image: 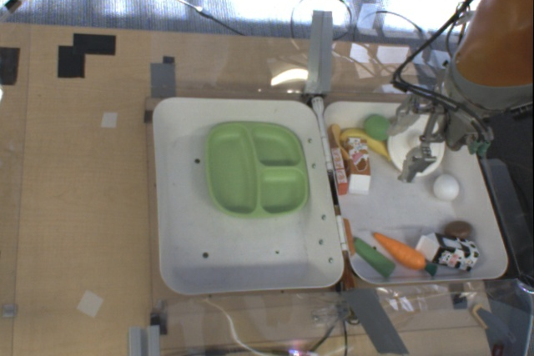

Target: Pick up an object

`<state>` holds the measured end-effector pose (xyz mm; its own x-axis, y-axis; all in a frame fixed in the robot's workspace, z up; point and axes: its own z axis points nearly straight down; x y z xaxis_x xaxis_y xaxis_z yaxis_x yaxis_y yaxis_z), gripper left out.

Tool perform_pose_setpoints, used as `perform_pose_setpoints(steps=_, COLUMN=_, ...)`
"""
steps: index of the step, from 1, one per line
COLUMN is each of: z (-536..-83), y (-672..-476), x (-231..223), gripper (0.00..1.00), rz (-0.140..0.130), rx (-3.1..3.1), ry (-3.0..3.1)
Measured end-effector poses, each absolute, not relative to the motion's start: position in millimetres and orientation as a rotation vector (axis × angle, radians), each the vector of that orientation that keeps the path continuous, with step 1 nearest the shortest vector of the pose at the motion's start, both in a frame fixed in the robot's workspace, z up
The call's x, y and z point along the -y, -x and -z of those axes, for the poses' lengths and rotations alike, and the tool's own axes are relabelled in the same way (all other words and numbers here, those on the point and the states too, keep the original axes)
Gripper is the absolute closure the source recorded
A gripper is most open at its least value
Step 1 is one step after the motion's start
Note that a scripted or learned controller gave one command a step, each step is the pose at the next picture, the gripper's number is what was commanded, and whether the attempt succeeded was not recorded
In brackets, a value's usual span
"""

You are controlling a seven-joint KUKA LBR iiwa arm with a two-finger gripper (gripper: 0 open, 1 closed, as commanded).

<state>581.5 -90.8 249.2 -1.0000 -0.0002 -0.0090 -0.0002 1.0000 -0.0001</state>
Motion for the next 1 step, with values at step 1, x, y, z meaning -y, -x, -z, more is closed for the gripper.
perform_pose_setpoints(steps=1, z=-184.6, y=-634.9, x=53.1, gripper=0.0, rz=-0.005, rx=-3.138, ry=-0.024)
